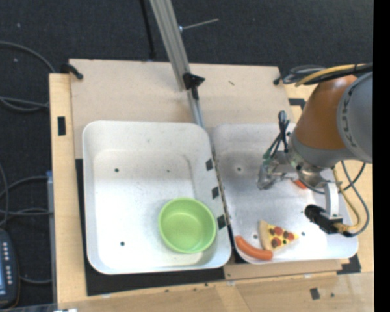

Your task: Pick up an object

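The grey arm with its orange band (325, 112) reaches in from the right and bends down over the right bin (244, 145). Its gripper (268, 177) hangs low above the middle of that bin's floor, tilted toward the left bin. How the jaws stand cannot be made out, and nothing can be seen between them. Cables loop from the wrist on the side away from the divider between the bins.

Taking the right bin as the landmark: a toy pizza slice (275, 235) lies on its floor near the front edge, well apart from the gripper. An orange hot dog (253, 248) lies just beside the slice, on the front rim toward the left bin. A small red-orange thing (301, 184) peeks out from under the wrist, too hidden to name.

In the left bin (117, 142), a green bowl (187, 224) sits upright in the front corner nearest the right bin, close to the dividing wall.
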You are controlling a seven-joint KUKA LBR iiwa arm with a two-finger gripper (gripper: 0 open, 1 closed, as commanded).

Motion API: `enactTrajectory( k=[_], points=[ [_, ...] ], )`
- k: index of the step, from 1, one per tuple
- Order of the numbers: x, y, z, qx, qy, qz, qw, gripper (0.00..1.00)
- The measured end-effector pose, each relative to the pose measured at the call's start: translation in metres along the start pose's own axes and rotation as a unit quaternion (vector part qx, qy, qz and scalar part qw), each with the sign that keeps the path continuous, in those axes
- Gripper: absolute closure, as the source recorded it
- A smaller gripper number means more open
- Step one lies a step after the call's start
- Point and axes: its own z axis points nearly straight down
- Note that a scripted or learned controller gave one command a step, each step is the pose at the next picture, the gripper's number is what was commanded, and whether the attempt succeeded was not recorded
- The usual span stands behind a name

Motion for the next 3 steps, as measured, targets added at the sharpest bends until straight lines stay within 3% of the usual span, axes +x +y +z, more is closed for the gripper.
enactTrajectory(
  k=[2, 3],
  points=[
    [0.004, 0.017, -0.122, -0.003, -0.001, -0.004, 1.0, 1.0],
    [0.004, 0.018, -0.135, 0.0, -0.001, -0.005, 1.0, 1.0]
  ],
)
